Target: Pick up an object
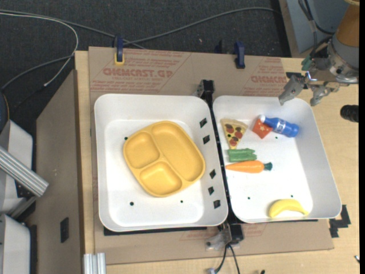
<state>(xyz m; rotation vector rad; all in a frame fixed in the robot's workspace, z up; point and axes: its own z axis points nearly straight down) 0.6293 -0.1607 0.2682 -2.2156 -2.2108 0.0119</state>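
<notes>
Grey tool (302, 92) hangs open, gripping nothing, over right bin's (325, 170) far edge, near blue bottle (282, 126).

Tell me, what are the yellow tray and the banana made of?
The yellow tray looks like moulded plastic with a matte finish: one even colour, rounded divided sections. The banana seems to be toy plastic or rubber, smooth and uniformly yellow with no marks of real peel. The view alone cannot tell hard from soft.
</notes>
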